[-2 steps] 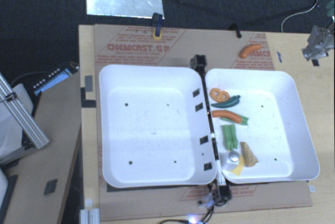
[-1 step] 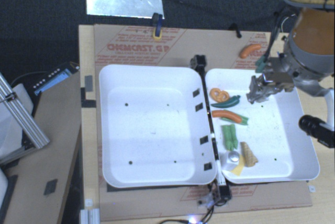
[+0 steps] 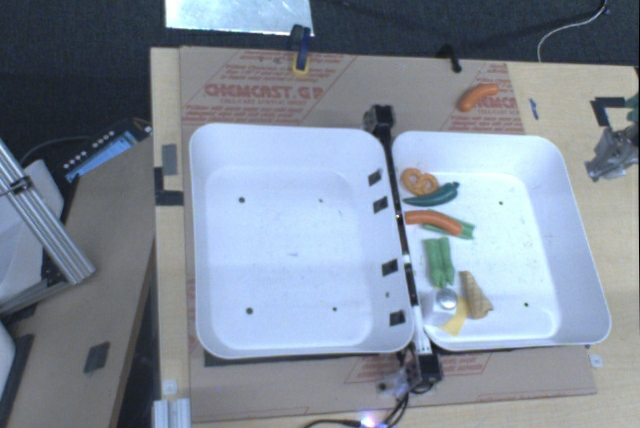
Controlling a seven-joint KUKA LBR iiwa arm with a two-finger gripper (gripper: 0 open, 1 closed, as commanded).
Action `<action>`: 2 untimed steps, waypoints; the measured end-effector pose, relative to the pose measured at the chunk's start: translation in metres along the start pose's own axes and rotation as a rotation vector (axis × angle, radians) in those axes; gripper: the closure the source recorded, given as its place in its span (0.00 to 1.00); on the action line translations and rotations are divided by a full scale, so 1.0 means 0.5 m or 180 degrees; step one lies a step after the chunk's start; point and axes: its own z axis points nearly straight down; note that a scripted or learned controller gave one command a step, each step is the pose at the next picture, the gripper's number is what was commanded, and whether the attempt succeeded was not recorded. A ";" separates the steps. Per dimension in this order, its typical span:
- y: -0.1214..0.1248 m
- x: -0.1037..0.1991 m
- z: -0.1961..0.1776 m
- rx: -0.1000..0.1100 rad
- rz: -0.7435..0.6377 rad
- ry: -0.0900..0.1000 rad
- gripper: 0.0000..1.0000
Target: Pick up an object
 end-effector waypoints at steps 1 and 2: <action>0.003 0.131 0.248 0.0052 -0.0062 0.0027 1.00; -0.003 0.059 0.586 0.0068 -0.0030 0.0019 1.00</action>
